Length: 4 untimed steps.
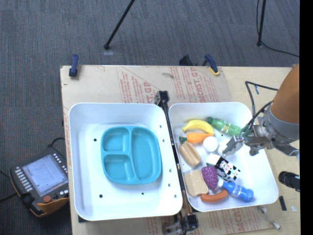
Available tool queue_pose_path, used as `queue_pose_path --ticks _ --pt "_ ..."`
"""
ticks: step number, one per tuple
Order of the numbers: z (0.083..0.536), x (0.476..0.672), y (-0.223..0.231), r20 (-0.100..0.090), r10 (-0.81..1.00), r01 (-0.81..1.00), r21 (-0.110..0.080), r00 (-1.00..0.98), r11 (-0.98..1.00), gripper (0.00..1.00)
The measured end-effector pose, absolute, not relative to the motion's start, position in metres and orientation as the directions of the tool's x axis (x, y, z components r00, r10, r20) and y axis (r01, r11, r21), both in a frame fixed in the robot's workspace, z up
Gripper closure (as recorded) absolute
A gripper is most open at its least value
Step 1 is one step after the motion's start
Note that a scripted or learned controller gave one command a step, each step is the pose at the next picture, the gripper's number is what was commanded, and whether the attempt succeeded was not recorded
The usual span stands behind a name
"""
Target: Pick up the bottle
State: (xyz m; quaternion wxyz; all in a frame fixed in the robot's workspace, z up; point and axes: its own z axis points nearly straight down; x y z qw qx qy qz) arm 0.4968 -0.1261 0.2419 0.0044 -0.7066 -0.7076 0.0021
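The green bottle [224, 126] lies flat, cap towards ten o'clock. The fingers [234, 146] hang slightly parted, holding nothing. Cardboard lettering unreadable.

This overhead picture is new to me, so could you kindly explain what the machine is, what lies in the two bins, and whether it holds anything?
One fixed camera looks down on a bench. The grey-and-orange robot arm enters from the right; its gripper hangs over the right bin. That bin holds toy food: a banana, a carrot, a white ball, a hot dog, grapes, a green bottle and a blue bottle. The left bin holds a turquoise divided plate. I see nothing held.
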Motion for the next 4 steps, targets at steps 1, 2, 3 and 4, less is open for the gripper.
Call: queue_pose_path --ticks 1,2,3,4 --pt "0.249 0.497 -0.126 0.006 1.0 1.0 -0.017 -0.001 0.001 1.0" --pt "0.28 0.477 -0.074 0.002 0.99 0.99 -0.007 -0.141 0.141 1.0" --pt "0.362 0.478 -0.002 0.0 0.993 0.993 -0.005 -0.114 0.114 1.0" --pt "0.331 0.477 -0.003 0.0 1.0 1.0 -0.008 -0.02 0.02 1.0"
